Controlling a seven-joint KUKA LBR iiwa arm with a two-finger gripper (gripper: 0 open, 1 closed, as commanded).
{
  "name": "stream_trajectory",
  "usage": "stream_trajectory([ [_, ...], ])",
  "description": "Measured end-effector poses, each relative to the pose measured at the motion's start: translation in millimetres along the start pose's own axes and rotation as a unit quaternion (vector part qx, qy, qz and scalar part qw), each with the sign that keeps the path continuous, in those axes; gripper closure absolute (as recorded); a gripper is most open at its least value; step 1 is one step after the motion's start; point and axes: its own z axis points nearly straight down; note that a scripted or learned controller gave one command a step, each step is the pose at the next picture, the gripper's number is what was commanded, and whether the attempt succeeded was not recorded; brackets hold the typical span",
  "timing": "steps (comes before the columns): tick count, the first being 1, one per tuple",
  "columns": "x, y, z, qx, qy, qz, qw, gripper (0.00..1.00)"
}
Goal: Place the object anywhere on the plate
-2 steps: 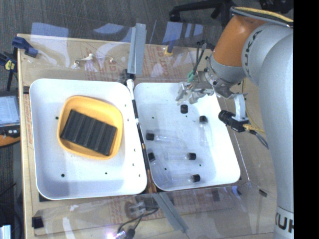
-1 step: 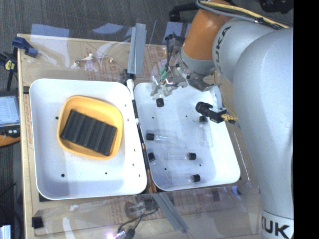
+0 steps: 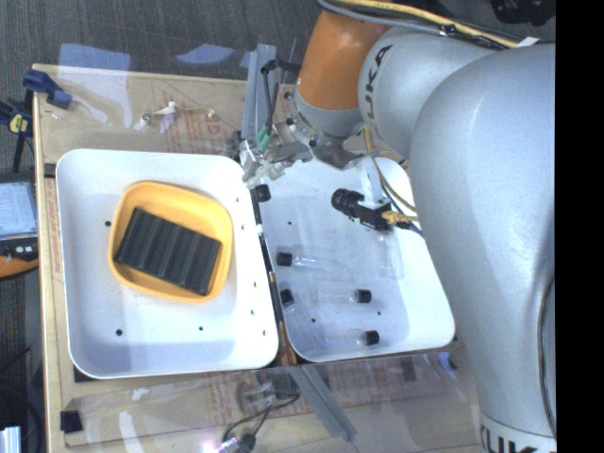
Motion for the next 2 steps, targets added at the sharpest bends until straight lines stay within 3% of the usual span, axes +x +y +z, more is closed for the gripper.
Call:
stream_trajectory([
  [1, 62.1, 15.9, 4.6, 0.001, 0.000, -0.067, 0.9977, 1.00],
  [2, 135.2, 1.6, 26.4, 0.000, -0.001, -0.128, 0.9918, 1.00],
])
